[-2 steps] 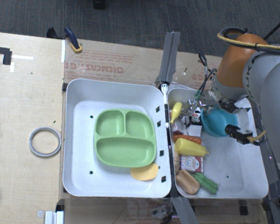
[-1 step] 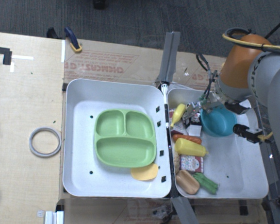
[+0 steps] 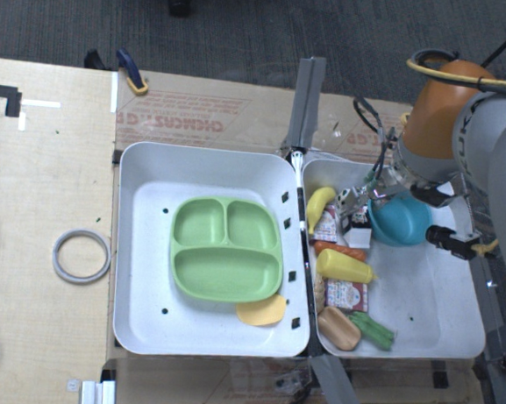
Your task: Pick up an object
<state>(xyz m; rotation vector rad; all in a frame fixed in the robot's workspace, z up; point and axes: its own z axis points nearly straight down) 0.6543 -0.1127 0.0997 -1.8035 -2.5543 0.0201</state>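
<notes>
Hand (image 3: 366, 200) low at right bin's (image 3: 435, 336) back-left corner, beside teal cup (image 3: 401, 221); grip state unclear. Banana (image 3: 319, 206) by left wall, long axis front-to-back, tip toward back edge.

A pale wooden desk (image 3: 43, 187) stood over dark grey carpet (image 3: 251, 21). A brown cardboard sheet (image 3: 199, 113) lay across the desk. A grey tape ring (image 3: 81, 255) rested at left, a blue clamp (image 3: 132, 72) near the back edge.
</notes>
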